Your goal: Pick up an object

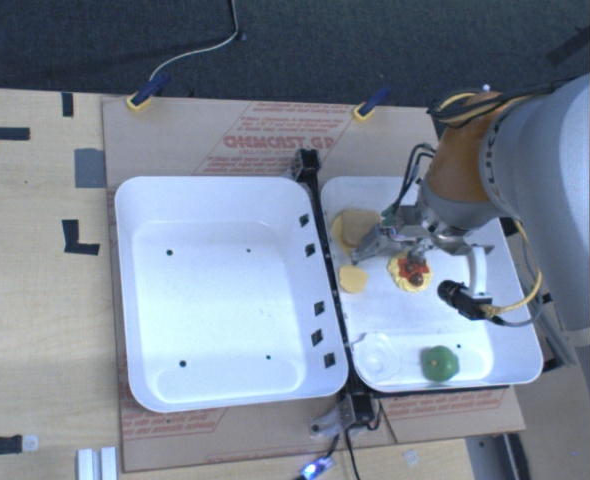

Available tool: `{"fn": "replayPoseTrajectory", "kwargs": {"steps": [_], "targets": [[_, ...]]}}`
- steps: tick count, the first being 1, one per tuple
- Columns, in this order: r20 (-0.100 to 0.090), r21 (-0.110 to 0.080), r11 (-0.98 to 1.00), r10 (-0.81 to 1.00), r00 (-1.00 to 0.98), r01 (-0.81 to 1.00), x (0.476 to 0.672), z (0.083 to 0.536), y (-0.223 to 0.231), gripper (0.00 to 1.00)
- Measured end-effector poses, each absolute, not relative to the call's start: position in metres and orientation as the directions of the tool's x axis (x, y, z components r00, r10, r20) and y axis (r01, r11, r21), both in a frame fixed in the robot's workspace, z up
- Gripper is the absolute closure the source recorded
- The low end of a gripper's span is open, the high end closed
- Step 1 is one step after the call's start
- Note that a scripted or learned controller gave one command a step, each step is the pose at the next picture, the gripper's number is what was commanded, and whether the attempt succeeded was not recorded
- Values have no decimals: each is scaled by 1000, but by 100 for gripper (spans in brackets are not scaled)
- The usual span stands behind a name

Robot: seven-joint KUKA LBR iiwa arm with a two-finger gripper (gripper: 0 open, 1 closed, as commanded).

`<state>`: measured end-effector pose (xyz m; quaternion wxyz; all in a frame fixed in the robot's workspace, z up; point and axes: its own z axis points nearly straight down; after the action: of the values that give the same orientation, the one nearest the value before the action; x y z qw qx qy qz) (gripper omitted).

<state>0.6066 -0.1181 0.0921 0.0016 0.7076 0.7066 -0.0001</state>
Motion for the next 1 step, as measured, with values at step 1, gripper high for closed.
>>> {"fn": "replayPoseTrajectory", "kwargs": {"steps": [1], "targets": [[-2, 11, 0, 1000, 0, 1000, 588, 88, -167, 0]]}}
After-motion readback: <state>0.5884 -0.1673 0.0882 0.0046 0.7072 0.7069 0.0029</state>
